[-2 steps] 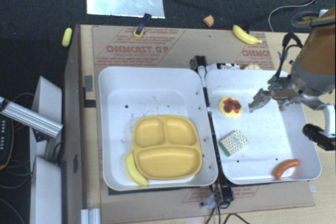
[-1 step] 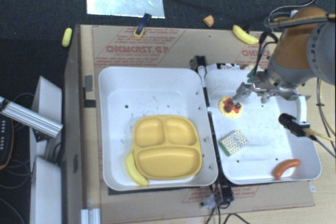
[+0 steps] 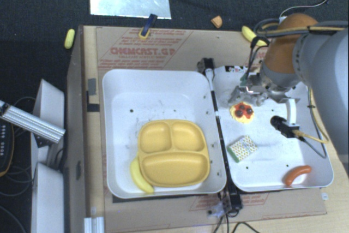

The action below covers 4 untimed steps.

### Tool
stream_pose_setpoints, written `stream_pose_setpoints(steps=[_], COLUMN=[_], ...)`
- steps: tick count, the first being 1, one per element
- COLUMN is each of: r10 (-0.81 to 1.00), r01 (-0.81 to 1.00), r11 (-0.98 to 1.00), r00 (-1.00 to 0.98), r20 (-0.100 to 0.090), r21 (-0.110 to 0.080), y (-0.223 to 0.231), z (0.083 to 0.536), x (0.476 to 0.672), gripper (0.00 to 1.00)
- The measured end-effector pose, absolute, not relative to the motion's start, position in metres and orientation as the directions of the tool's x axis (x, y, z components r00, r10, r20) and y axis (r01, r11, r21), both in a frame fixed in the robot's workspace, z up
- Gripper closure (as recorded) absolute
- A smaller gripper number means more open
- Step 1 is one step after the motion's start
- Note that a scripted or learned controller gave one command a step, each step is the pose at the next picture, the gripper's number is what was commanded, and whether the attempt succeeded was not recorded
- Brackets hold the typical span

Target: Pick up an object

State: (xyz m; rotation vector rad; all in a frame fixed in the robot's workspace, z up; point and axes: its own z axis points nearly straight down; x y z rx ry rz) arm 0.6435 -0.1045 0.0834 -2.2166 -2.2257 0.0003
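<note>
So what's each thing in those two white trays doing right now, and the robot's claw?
Yellow divided plate: flat in left bin, compartments bare.
Banana: lying against the plate's lower-left edge.
Small pizza toy: flat in right bin, just below the gripper.
Green patterned block: lying loose.
Sausage: lying near the right bin's lower corner.
Gripper: low over right bin.

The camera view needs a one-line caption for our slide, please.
Gripper poised above a toy pizza in the right bin; yellow tray fills the left.
</note>
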Motion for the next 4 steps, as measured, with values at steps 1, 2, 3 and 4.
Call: stream_pose_setpoints(steps=[1, 2, 3, 4], r10=[1.000, 1.000, 1.000, 1.000], r01=[1.000, 1.000, 1.000, 1.000], r11=[0.002, 0.003, 0.005, 0.001], r00=[-0.002, -0.003, -0.005, -0.001], r20=[0.000, 0.000, 0.000, -0.001], r21=[0.001, 0.003, 0.003, 0.002], y=[-0.094, -0.092, -0.093, -0.099], z=[0.084, 0.085, 0.085, 0.085], x=[0.627, 0.631, 0.646, 0.631], gripper=[0.00, 0.00, 0.00, 0.00])
